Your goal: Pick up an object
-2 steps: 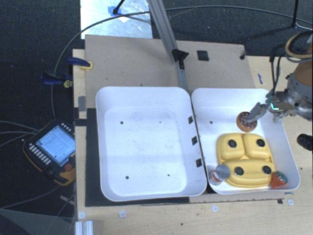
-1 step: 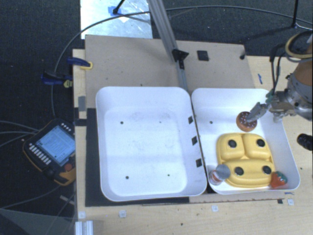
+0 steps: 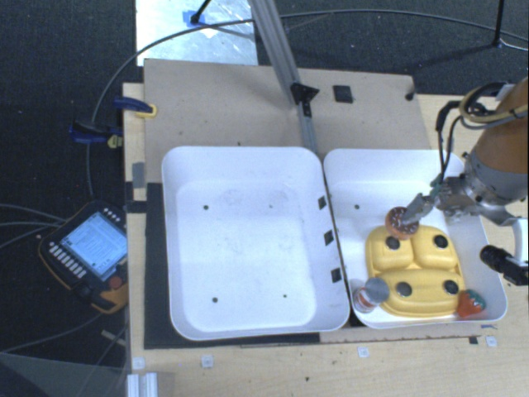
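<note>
Dark carpet floor all around, cables snaking over it, a tan bench, shiny floor patch up top.

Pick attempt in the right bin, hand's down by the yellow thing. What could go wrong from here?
1. The hand sits at the top edge of the large yellow toy, by a small brownish object; it may close on neither cleanly.
2. The yellow toy looks broad and rounded, so a grip could slip off.
3. Items crowd the right bin: a small grey-topped piece and an orange-red piece touch the toy and may get dragged.
</note>
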